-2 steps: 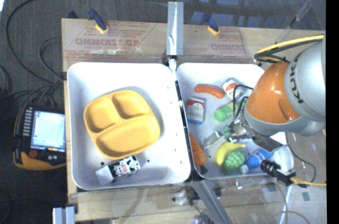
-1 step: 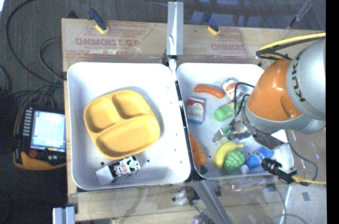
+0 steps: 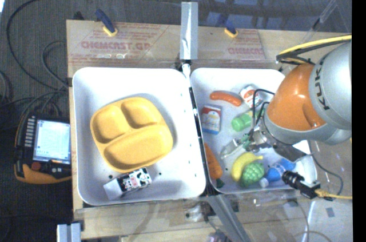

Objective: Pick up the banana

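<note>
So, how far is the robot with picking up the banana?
Done: the arm has reached over the right bin. In hand: the gripper hangs just above the banana, which lies on the bin floor beside a green toy. Left: gripping and lifting it; no grasp is visible yet.

left bin (image 3: 86, 121): yellow divided tray (image 3: 132, 133), cow-print carton (image 3: 134, 180) near front wall | right bin (image 3: 229, 76): hot dog (image 3: 226, 98), small carton (image 3: 211, 118), green cup (image 3: 242, 121), carrot (image 3: 213, 165), green bumpy ball (image 3: 252, 174) | handheld pendant (image 3: 44, 148) left of worktop
</note>
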`<action>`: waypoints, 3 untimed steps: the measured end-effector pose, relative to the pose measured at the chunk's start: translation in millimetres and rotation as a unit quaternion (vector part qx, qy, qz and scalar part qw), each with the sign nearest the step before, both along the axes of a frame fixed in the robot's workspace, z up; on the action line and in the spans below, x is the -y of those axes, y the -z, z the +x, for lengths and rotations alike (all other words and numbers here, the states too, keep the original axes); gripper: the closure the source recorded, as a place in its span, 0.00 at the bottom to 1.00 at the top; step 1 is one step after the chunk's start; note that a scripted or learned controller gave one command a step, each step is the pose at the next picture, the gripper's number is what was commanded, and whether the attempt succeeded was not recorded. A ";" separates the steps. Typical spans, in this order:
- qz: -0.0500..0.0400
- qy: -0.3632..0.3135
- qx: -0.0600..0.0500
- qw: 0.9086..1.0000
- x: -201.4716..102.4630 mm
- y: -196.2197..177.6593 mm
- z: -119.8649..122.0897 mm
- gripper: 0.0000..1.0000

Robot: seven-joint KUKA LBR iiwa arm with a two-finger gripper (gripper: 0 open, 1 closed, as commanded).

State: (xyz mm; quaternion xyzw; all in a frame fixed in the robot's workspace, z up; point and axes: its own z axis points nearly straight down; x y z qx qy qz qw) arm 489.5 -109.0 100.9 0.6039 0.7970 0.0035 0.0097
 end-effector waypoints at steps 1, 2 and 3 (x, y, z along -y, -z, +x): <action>0.002 -0.056 -0.005 0.998 8.0 9.9 -2.4 0.00; 0.001 -0.056 -0.001 0.998 7.8 0.0 -0.1 1.00; 0.002 -0.056 -0.002 0.998 7.7 0.1 -0.3 0.00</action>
